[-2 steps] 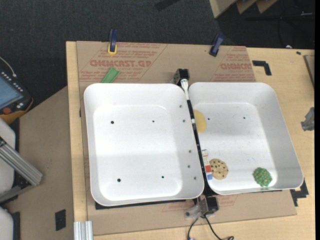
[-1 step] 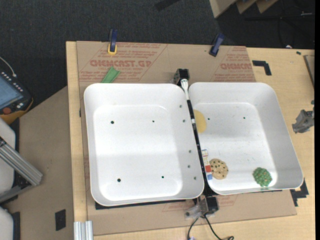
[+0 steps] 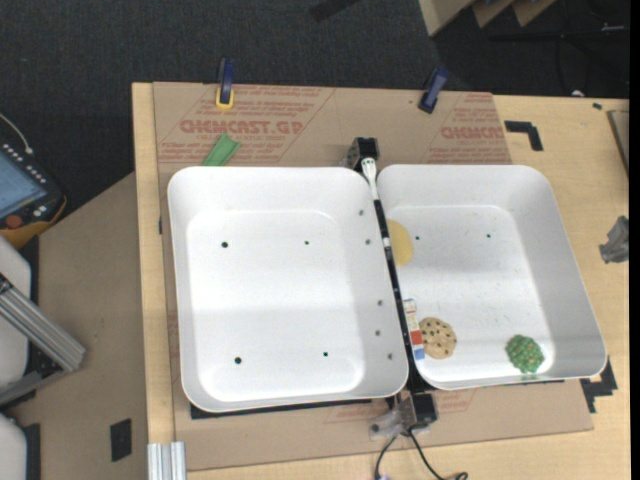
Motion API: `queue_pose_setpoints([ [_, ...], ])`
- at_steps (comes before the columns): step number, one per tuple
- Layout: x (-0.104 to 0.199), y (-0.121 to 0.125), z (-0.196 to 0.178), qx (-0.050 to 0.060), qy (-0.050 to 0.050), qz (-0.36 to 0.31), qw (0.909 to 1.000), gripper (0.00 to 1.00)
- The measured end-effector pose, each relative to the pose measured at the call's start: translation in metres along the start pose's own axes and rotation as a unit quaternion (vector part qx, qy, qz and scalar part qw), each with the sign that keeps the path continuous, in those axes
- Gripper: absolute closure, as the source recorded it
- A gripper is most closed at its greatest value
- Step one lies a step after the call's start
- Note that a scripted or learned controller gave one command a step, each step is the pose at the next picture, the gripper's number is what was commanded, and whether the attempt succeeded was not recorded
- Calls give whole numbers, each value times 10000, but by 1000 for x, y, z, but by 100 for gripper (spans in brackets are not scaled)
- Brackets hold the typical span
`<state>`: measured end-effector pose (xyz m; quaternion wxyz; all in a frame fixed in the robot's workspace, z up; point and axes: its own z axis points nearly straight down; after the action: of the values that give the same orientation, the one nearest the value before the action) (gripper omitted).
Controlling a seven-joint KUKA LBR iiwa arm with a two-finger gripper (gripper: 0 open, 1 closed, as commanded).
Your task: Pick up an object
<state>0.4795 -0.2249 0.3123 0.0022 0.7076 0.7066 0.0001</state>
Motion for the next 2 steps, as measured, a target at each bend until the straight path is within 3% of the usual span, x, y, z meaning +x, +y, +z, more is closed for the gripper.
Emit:
queue_pose_setpoints([
  [1,22,0,8,22,20,-18,10000,100],
  [2,1,0,8,3,3,-1,10000,100],
])
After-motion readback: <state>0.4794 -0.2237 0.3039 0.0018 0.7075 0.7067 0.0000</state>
